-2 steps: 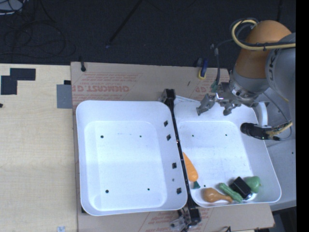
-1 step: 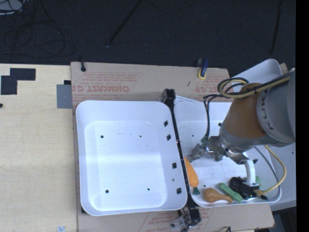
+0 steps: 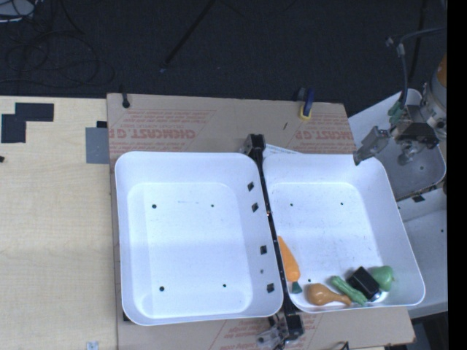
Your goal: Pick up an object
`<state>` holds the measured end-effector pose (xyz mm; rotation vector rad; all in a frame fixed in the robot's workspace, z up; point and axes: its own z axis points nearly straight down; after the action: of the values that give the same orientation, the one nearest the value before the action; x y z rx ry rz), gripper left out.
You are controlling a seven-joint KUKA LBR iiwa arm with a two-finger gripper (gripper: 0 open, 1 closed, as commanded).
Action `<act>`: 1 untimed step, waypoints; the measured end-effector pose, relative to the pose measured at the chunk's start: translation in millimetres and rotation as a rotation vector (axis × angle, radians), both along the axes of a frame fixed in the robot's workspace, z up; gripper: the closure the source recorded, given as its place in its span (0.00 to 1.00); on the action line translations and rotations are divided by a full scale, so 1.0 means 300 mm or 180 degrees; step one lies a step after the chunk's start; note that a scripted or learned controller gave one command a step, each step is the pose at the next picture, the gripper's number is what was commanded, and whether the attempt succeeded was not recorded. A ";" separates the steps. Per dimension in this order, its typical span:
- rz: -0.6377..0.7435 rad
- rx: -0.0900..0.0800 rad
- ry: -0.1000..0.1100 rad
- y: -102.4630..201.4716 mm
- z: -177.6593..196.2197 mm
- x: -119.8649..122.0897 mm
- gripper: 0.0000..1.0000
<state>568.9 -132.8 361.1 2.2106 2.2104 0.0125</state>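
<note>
Sitting farthest from the gripper [image 3: 376, 146], across the black centre divider, the left bin [image 3: 128, 195] is bearing no listed item on its white floor.

Lying in the right bin [image 3: 321, 173], all items are clustering in its near corner, well apart from the gripper and diagonally down the bin from it.

Item one: an orange carrot-shaped toy [image 3: 290, 259], lying lengthwise against the divider; likely light, stiff and smooth, best pinched across its thicker middle.

Item two: a tan pear-shaped toy [image 3: 325, 294], resting just beside the carrot's tip; its rounded body is looking slippery, so the narrow neck is the safer hold.

Item three: a green stalk-shaped toy [image 3: 349, 289], touching a black block [image 3: 363, 282] and a green rounded piece [image 3: 382, 275]; crowding is making a clean pinch doubtful.

Hovering past the bin's far right corner, the gripper is carrying nothing visible; whether it is spread or closed cannot be told.
</note>
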 end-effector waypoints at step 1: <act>-0.0020 0.0025 0.0103 -0.168 -0.461 -0.158 0.00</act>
<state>521.4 -183.1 222.9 2.2377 2.2235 -0.0148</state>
